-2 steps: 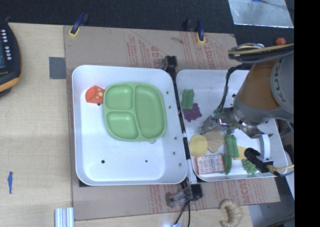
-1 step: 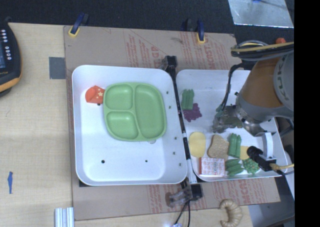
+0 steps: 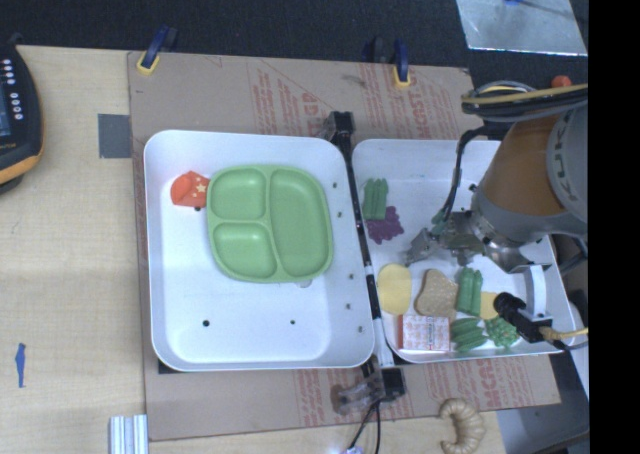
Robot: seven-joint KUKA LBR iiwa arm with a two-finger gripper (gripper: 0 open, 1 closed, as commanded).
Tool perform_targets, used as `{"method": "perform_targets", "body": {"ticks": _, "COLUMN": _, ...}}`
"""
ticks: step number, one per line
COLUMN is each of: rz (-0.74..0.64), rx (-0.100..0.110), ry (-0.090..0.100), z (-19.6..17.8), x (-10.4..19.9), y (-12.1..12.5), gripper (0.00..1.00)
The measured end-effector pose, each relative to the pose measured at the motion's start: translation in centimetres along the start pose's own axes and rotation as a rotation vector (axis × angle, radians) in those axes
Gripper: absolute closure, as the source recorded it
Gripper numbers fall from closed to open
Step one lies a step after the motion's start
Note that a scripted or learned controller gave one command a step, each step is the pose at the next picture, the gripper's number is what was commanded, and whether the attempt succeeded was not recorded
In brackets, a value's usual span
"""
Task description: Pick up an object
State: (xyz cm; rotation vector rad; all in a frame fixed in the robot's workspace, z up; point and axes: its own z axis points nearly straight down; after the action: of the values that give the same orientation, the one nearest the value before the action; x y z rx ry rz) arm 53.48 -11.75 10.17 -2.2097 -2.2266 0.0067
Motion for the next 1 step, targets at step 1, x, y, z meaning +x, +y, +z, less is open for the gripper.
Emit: {"method": "perform_targets", "body": {"ticks": 1, "rz": 0.007, "rx": -0.001, "ry": 0.0, "z": 1.09, "x": -3.28, "y": -6.19, "gripper": 0.0}}
